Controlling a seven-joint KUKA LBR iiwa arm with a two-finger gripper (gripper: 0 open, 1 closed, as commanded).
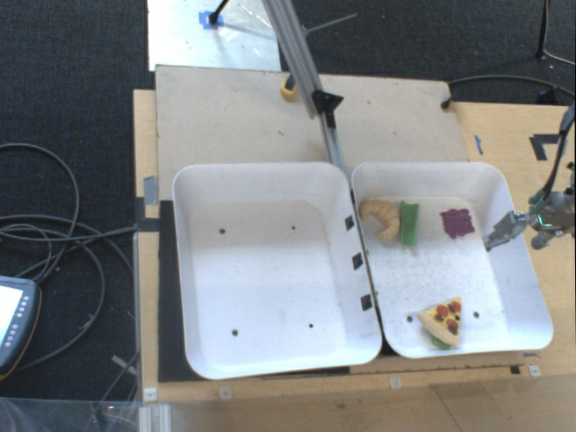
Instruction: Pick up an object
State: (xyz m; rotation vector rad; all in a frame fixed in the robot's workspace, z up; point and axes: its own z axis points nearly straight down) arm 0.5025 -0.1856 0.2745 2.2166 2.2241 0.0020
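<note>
The right bin (524, 268) holds a tan croissant (381, 218) lying against a green piece (409, 223), a purple piece (457, 222) and a pizza slice (443, 321) near the front. My gripper (502, 231) reaches in over the bin's right rim, to the right of the purple piece and apart from it. Nothing shows in its grasp.
The left bin (261, 174) sits beside the right one, their rims touching along black clips (357, 260). A slanted metal pole (297, 43) crosses the back of the bench. Cables (54, 232) and a tablet (13, 320) lie on the floor to the left.
</note>
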